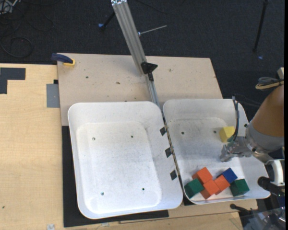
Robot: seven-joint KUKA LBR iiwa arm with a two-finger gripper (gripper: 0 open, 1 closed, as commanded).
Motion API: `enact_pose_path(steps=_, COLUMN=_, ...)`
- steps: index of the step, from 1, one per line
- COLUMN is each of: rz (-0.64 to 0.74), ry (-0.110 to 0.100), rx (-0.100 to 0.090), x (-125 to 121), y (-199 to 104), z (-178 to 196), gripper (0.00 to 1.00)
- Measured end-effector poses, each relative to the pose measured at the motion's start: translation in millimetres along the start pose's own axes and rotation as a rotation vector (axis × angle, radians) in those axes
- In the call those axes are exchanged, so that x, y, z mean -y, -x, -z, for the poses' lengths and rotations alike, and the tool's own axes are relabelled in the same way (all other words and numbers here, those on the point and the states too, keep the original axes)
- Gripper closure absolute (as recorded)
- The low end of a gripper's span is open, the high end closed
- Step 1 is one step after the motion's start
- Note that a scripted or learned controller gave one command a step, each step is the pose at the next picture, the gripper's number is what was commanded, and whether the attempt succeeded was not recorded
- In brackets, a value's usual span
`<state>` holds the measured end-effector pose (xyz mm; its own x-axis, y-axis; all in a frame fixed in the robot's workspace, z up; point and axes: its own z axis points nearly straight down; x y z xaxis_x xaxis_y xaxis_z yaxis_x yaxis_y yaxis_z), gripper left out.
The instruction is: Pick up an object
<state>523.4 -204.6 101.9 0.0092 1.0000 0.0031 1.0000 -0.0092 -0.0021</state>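
At the lower right of the frame, a cluster of blocks lies in the right bin (201, 110): two green blocks (194, 188), orange blocks (210, 181) and a blue block (229, 174), touching one another. Just above them hangs the gripper (229, 152); whether it is spread or pressed together I cannot tell. A yellow block (226, 133) sits just above it. The left bin (116, 110) fills the frame's middle.

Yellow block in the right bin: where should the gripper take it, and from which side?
Probably across two opposite flat sides of the yellow block, coming straight down. It lies alone, away from the coloured blocks, with the gripper beside it.
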Motion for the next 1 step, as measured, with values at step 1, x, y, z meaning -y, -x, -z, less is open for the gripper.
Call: enact_pose_path(steps=1, rz=0.006, ry=0.003, rx=0.003, x=-0.6, y=1.8, z=41.8, gripper=1.0)
